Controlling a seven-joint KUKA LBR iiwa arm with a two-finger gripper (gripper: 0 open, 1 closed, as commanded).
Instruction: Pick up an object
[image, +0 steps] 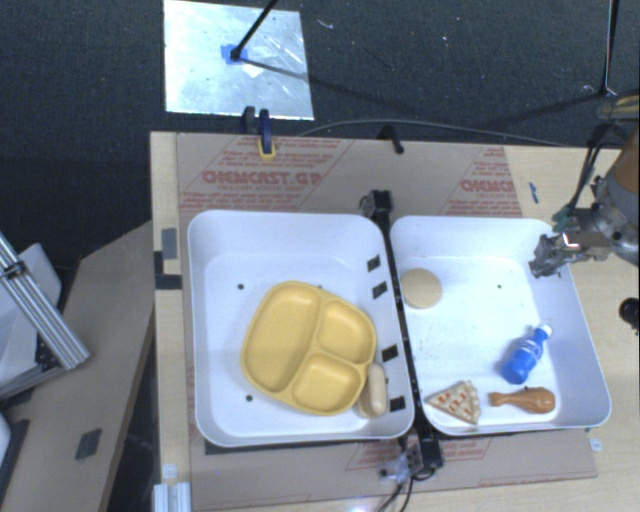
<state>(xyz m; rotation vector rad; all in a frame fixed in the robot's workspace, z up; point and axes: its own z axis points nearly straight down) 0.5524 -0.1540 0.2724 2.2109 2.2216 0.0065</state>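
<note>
- The left bin (215, 300) is a shallow white tray, and it sits just left of the black divider (395, 320) that runs between the two bins.
- A yellow plate (308, 346) with three sections lies flat in the left bin, left of the divider and toward the near side.
- A pale bread roll (375, 390) rests at the plate's near right corner, touching its rim, just left of the divider.
- The right bin (480, 250) begins on the other side of the divider and holds four small things.
- A round tan cookie (421, 288) lies just right of the divider, in the far half of that bin.
- A pizza slice (454, 402) lies near the divider too, but at the bin's near edge.
- A brown chicken drumstick (522, 400) lies to the right of the pizza slice, a little apart from it, along the same near edge.
- A blue bottle (526, 354) with a white cap lies tilted just above the drumstick, well right of the divider.
- The gripper (548, 258) sits farthest from the divider, over the right bin's far right rim, at the end of the grey arm (610, 225).
- Nothing can be seen between its fingers; whether they are spread or closed I cannot tell, as they are small and blurred.
</note>
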